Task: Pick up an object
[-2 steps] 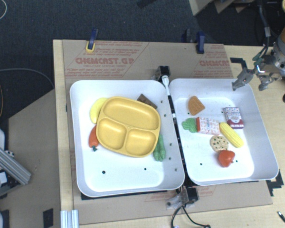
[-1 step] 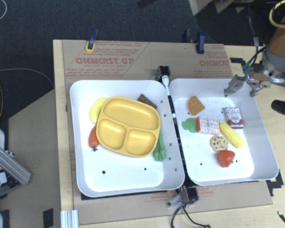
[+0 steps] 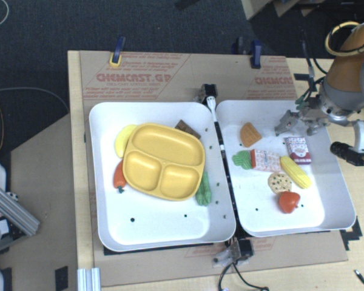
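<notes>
My gripper (image 3: 301, 122) hangs over the far right part of the right bin (image 3: 333, 214), below the arm's orange band. Nothing shows between its tips. Just in front of it lies a red-and-white carton (image 3: 297, 149). To its left sits an orange wedge (image 3: 250, 134). Further forward are a yellow corn cob (image 3: 295, 171), a speckled cookie (image 3: 279, 182), a red tomato-like piece (image 3: 289, 202), a pink packet (image 3: 267, 160) and a green-and-red piece (image 3: 244, 159).
The left bin (image 3: 158, 229) holds a yellow compartment tray (image 3: 162, 161) with a yellow fruit (image 3: 124, 139), a red pepper (image 3: 119, 176), a green piece (image 3: 204, 191) and a brown piece (image 3: 187, 128) around its edge. A black divider clip (image 3: 210, 93) sits between the bins.
</notes>
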`<state>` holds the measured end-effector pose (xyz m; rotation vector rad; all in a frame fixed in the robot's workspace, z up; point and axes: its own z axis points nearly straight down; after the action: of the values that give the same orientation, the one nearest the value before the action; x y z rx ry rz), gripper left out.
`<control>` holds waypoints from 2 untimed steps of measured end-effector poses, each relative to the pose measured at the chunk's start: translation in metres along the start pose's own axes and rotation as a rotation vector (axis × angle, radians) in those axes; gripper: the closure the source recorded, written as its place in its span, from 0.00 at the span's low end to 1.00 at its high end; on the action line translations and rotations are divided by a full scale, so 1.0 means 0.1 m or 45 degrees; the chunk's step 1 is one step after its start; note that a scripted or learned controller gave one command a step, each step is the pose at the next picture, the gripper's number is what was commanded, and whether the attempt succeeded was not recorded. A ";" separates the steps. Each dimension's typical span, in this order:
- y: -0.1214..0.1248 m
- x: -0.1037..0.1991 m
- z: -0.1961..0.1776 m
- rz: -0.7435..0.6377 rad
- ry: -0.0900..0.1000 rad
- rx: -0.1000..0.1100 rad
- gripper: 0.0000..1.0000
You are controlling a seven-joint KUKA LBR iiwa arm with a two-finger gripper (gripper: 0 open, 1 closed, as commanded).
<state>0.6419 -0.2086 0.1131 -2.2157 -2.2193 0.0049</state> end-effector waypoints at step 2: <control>0.02 0.01 0.16 -0.002 -0.005 -0.013 1.00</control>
<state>0.6436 -0.2079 0.0968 -2.2213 -2.2280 -0.0026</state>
